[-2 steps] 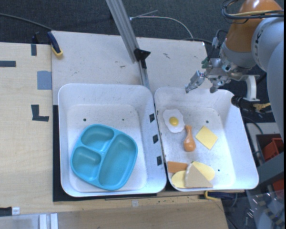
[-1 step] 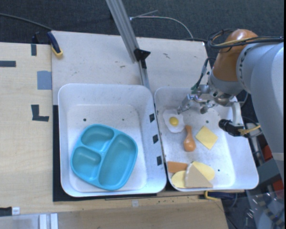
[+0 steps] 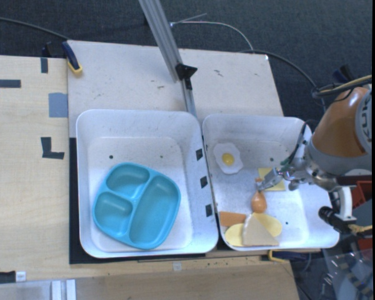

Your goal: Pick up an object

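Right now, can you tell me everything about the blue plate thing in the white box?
The blue plate is a rounded tray that looks like smooth plastic, split by raised ridges into three compartments: two smaller ones on its left side and one long one on its right. It lies flat, right side up and turned a little askew, on the floor of the left bin, toward the front. All three compartments look bare. Only the bin floor touches it, and the gripper is over in the other bin.

This was a robotics lab. Two white bins (image 3: 144, 120) sat on a taped counter (image 3: 25, 167). Cables (image 3: 237, 33) crossed dark carpet (image 3: 300, 17).
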